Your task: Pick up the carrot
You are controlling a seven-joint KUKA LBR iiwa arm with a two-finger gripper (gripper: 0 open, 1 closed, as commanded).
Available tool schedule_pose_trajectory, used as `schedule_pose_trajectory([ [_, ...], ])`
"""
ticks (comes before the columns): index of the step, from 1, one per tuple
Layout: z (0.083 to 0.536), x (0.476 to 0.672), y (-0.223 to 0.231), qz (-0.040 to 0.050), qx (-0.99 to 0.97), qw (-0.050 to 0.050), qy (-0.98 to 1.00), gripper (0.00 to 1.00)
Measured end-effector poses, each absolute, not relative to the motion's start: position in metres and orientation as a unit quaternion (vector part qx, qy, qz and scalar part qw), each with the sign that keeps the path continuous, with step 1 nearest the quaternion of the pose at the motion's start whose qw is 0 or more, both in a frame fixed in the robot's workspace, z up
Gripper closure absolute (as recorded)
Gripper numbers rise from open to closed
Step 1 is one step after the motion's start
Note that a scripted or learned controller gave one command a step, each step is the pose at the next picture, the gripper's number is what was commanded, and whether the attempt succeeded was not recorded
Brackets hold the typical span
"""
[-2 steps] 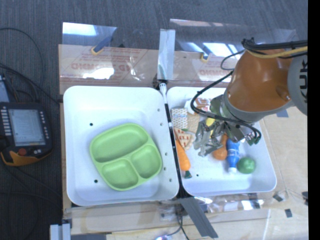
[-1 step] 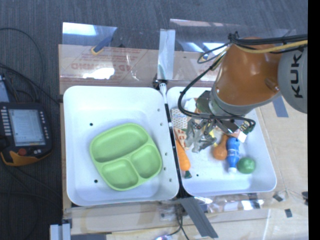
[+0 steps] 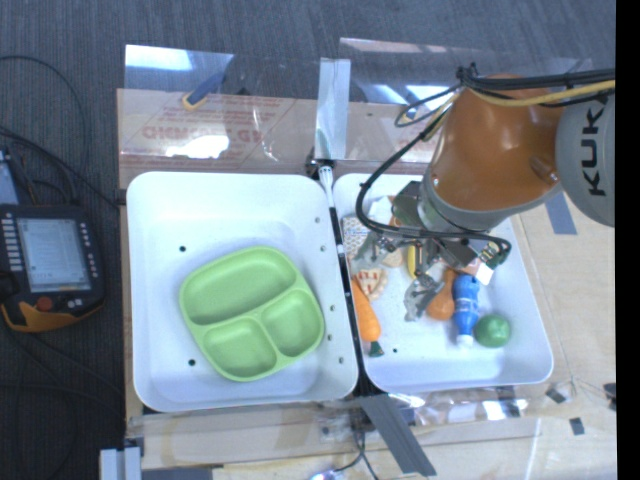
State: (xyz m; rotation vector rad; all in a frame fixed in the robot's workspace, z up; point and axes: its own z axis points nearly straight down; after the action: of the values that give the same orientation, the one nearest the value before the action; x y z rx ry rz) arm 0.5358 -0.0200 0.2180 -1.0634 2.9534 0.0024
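The carrot [image 3: 366, 317] is orange with a green stalk end. It lies in the right bin [image 3: 520, 363] along its left wall, stalk pointing toward the front. My gripper [image 3: 420, 295] hangs below the orange wrist band in the middle of that bin. It is a short way right of the carrot and apart from it, close to a small orange item [image 3: 440, 305]. The wrist hides the back of the bin.
A blue bottle [image 3: 465, 308] and a green ball [image 3: 492, 330] lie right of the gripper. A patterned wedge-shaped toy [image 3: 372, 282] sits just behind the carrot. The left bin [image 3: 160, 218] holds a green divided plate [image 3: 252, 312]. A pendant [image 3: 50, 258] lies far left.
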Motion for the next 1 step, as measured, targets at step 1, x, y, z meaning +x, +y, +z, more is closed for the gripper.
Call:
schedule_pose_trajectory([
  [1, 0.1821, 0.4927, -0.0298, 0.0016, -0.339, -0.001, 0.941, 0.0],
])
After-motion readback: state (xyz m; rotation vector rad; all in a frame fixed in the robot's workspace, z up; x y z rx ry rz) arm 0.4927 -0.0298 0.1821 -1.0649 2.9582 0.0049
